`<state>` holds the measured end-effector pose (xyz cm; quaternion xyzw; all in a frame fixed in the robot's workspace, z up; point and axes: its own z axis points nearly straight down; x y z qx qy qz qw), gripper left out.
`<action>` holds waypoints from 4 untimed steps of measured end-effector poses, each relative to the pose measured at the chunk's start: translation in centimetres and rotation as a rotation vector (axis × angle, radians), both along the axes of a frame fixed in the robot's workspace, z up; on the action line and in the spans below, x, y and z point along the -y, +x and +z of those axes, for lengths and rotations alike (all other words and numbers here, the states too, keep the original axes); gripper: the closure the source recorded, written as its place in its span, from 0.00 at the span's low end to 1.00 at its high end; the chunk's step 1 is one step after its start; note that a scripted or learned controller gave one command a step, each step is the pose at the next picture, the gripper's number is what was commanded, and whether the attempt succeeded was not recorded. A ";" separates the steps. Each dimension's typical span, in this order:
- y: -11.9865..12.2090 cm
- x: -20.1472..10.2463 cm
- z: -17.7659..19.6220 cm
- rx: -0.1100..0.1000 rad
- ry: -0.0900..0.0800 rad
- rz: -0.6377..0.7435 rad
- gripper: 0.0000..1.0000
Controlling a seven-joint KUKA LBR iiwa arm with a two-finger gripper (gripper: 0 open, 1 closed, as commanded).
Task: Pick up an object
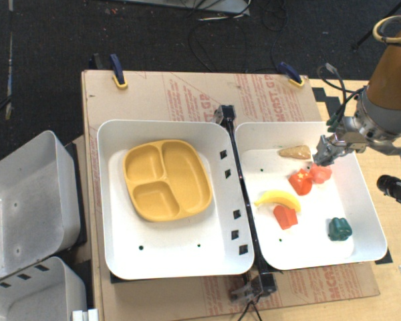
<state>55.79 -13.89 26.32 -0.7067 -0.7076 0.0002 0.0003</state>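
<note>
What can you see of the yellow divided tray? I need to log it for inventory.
The yellow divided tray looks like matte plastic: a rounded square with three compartments, two on its far side and one wider on its near side. It lies flat and slightly rotated in the left white bin, nothing visible in its compartments, touching only the bin floor.

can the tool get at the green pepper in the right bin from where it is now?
Probably yes. The green pepper lies alone near the right bin's front right corner, nothing on top or touching it. The tool hangs over the red pieces further back, with open bin floor between.
</note>
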 end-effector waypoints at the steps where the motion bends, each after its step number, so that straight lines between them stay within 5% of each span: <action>1: 0.0 0.0 0.0 0.000 0.000 0.000 0.00; 4: 0.4 -1.2 -14.4 -0.004 0.001 -0.003 0.00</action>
